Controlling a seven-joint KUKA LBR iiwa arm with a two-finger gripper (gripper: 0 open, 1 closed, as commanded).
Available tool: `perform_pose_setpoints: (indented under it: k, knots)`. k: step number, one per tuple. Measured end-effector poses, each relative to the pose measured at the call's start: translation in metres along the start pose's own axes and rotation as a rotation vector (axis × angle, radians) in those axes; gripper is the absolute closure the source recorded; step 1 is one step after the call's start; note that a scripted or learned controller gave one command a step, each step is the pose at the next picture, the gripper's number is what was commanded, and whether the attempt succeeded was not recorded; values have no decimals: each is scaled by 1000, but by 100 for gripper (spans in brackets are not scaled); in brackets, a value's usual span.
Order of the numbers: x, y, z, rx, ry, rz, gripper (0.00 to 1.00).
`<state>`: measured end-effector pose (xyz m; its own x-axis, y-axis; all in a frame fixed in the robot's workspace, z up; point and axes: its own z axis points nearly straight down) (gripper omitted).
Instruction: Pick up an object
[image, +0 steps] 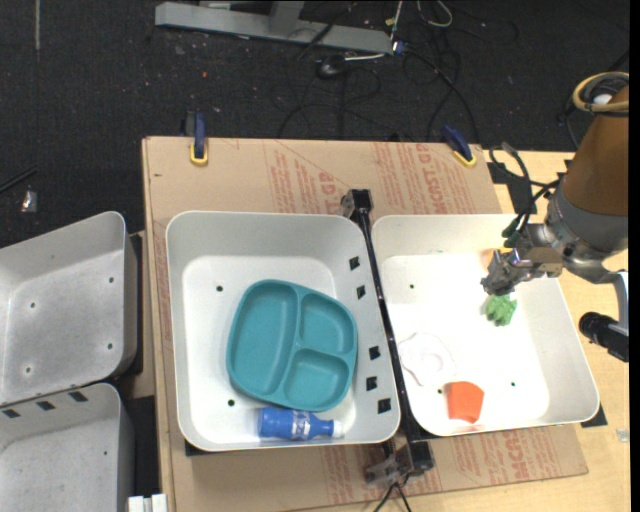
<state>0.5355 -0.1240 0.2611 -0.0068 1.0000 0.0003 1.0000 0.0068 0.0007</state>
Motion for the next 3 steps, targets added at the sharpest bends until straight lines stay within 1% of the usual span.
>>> perform_pose_setpoints:
  k: [1, 2, 3]
  knots:
    - [50, 6, 5, 1, 1, -1, 100]
    - [100, 31, 2, -2, 1, -2, 100]
    - [151, 47, 19, 0, 1, -1, 100]
